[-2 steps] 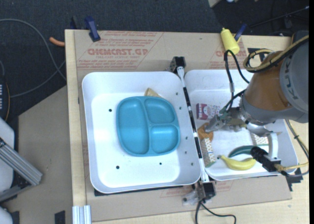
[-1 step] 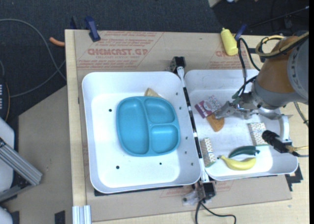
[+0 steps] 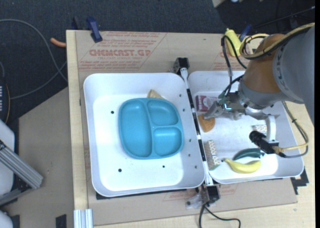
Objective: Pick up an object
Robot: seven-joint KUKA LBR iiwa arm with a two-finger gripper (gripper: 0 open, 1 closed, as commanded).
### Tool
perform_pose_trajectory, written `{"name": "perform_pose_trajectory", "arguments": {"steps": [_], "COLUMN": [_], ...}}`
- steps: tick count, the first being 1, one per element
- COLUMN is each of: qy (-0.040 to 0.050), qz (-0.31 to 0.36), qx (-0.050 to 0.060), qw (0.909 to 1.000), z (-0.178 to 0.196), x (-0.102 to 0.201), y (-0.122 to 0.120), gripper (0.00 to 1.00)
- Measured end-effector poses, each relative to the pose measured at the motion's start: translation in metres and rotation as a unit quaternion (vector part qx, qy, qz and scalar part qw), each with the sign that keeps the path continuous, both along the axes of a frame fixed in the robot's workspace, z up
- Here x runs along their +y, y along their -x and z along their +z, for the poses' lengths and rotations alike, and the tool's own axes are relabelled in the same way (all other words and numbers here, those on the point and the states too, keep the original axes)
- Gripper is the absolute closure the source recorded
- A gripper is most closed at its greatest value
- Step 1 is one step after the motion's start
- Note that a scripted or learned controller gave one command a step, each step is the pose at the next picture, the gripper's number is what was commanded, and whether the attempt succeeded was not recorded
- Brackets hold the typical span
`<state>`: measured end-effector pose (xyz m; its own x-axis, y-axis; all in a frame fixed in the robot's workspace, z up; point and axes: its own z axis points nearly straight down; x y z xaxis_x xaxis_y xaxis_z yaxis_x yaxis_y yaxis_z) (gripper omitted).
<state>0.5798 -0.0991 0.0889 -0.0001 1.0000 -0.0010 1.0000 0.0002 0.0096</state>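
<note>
Hovering low over the right bin [image 3: 285,169] near its left wall, tool [image 3: 218,108] poised above an orange-brown piece [image 3: 206,122], grip state impossible to tell, likely needing a gentle pinch across that light, probably soft piece's narrow middle.

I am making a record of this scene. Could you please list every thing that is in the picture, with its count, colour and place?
bins: 2, white, side by side on the bench
plate: 1, blue, three compartments, middle of left bin
banana: 1, yellow, front of right bin
packet: 1, dark red and white, right bin, near its left wall
orange piece: 1, right bin, below the gripper
clamp: 1, blue, bench's far left edge
gripper: 1, grey, over right bin
</note>
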Motion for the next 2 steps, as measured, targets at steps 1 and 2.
{"name": "perform_pose_trajectory", "arguments": {"steps": [1, 2], "qy": [0.0004, 0.0007], "qz": [0.0, 0.0], "qx": [0.002, -0.001], "qw": [1.0, 1.0], "z": [-0.001, 0.001], "x": [0.004, -0.035], "y": [-0.014, -0.069], "gripper": [0.0, 0.0]}}
